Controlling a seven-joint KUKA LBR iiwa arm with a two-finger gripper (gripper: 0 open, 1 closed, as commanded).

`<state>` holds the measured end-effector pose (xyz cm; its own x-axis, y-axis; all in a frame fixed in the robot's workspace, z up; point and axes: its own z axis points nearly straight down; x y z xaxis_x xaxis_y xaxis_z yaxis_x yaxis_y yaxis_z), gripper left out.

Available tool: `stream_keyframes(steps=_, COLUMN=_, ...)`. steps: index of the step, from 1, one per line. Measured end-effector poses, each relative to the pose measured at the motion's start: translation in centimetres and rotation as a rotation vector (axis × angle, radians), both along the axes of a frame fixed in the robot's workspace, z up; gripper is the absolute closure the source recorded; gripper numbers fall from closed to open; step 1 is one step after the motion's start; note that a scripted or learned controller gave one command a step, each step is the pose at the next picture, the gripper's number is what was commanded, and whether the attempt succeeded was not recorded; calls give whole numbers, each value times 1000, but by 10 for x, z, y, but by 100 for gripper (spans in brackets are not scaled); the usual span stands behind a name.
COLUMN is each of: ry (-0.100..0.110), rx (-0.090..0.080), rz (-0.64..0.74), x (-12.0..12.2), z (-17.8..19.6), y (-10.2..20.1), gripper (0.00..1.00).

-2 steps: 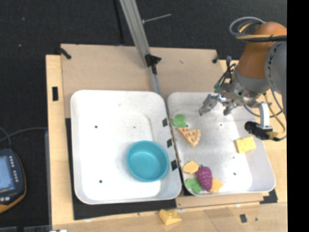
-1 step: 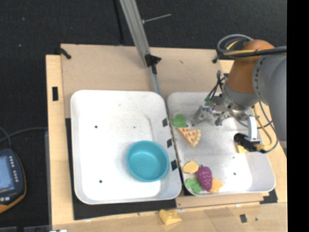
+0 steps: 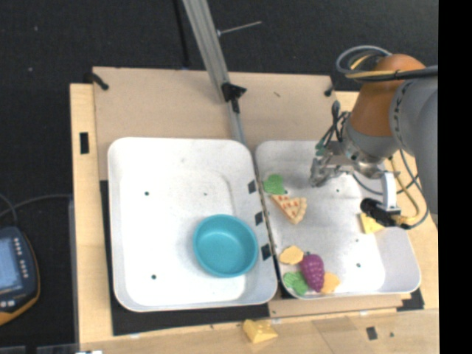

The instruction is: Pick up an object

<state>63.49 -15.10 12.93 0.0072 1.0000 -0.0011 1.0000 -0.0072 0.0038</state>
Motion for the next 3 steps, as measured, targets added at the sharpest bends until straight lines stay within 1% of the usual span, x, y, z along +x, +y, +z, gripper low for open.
stream_keyframes(steps=1, ry=-2, rx=0, rz=7, x=-1, z=52, y=-9, gripper=100)
stream_keyframes(steps=2, ry=-2, rx=0, rz=9, x=0, z=86, y=-10, gripper=100)
stream_keyframes(steps=3, ry=1, rx=3, rz=14, x=-6, z=102, y=40, gripper=100)
